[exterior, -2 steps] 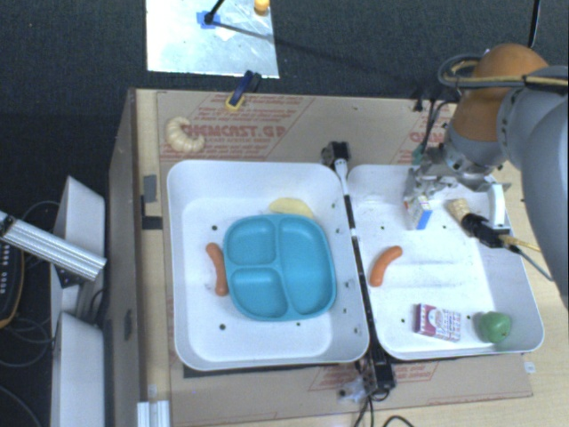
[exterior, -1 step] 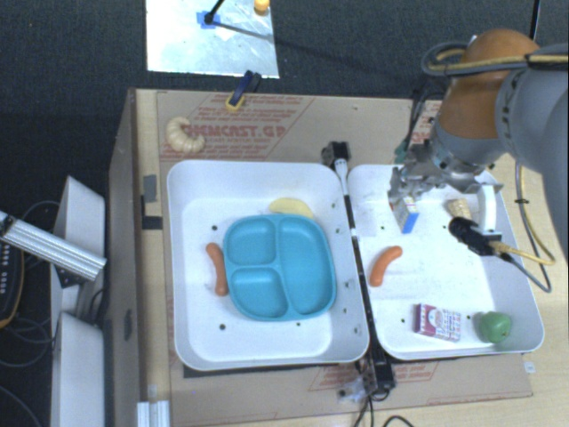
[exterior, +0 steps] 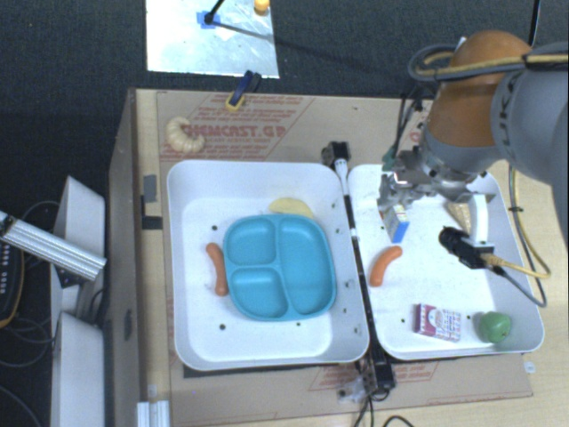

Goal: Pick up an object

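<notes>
Over right bin (exterior: 524,323), gripper (exterior: 394,210), perhaps touching blue block (exterior: 399,230)

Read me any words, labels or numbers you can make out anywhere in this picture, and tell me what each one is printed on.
"CHEMCAST GP", roughly; red print on the brown cardboard sheet behind the two white bins, blurred, so the letters are uncertain.
Smaller red lines around it: too blurred to read.
Small red and white carton in the right white bin: printed front, too small to read.

Blue tray (exterior: 277,265): smooth glossy plastic. White bins (exterior: 200,327): matt plastic. Bench (exterior: 267,127): printed cardboard. Foil sheet (exterior: 182,25): shiny, crinkled.
</notes>
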